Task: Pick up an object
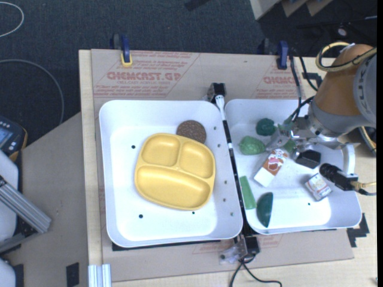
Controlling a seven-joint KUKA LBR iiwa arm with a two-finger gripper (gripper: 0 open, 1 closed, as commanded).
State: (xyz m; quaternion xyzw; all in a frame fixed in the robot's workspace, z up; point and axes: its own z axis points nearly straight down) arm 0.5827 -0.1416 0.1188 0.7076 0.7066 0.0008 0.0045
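In the right bin (353,211), the end effector (291,137) hovers over green toys (251,144) and a small carton (270,166); whether it is open or closed I cannot tell. The carton looks light, stiff, best pinched across its narrow sides.

Two shallow white plastic bins sit side by side, the left bin (114,160) and the right bin (335,217). The left one carries one yellow three-compartment plate (175,171) and one round brown disc (191,130). The right one has four green pieces, among them a dark green oval (264,208) and a flat green stick (246,192), plus one small white and red carton (270,166).
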